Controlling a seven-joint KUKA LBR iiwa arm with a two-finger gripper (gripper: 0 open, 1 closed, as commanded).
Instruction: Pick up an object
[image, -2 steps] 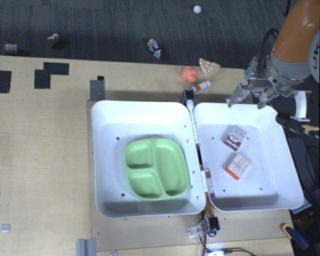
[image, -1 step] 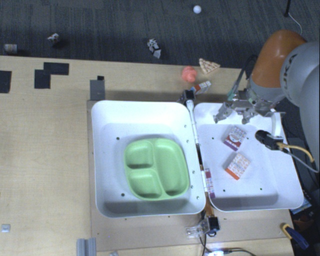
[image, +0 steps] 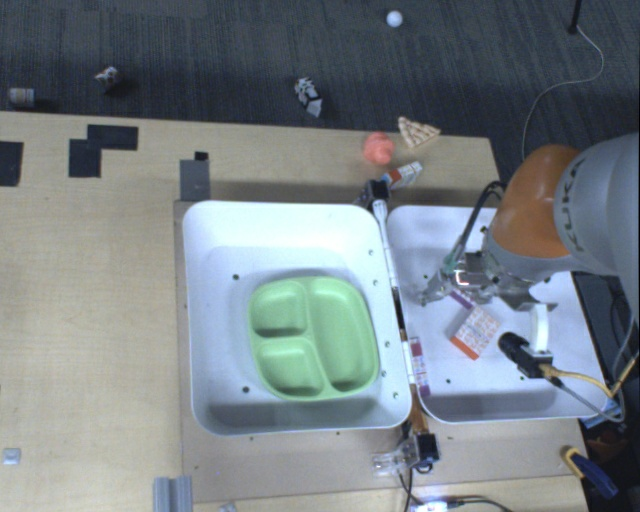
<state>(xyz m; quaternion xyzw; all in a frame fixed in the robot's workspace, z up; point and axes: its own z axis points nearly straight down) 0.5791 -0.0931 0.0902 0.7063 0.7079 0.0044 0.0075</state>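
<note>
A glossy green sectioned tray (image: 312, 337) is lying mid-floor in the left bin (image: 200, 300). The metal gripper (image: 452, 283) is hovering near the right bin's (image: 480, 405) centre, above a flat orange-edged packet (image: 474, 331); its grip cannot be told.

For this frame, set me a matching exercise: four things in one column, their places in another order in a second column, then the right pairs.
Things
1. green divided tray
2. small orange and white packet
3. pink ball
4. gripper

Places
A. on the bench beyond the bins
B. in the left bin
C. over the right bin, near its middle
D. on the floor of the right bin, just nearer the camera than the gripper

Pairs: 1-B, 2-D, 3-A, 4-C
</note>
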